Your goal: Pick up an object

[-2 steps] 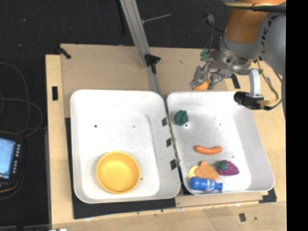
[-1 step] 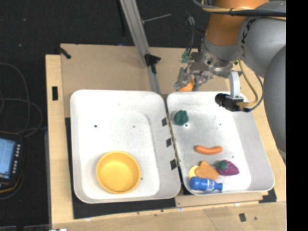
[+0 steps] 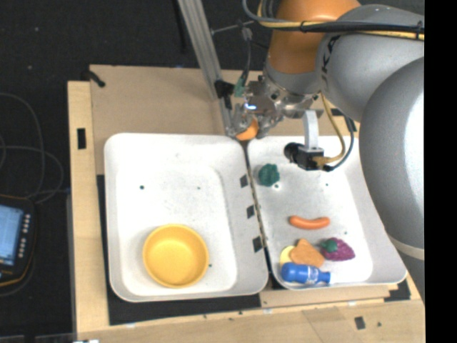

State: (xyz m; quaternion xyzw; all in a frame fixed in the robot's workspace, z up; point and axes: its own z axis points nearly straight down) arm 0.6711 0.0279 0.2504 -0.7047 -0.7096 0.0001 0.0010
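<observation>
Camera view showed, nearest, a yellow bowl in the left bin and a blue bottle, purple toy, orange sausage and green lump in the right bin, while farther back the gripper pinched a small orange object over the bins' far divide.

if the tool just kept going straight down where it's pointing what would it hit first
Probably the small orange object right at the tool tip, by the top end of the divider between the two white bins. Depth is hard to judge; it may already be touching it.
</observation>
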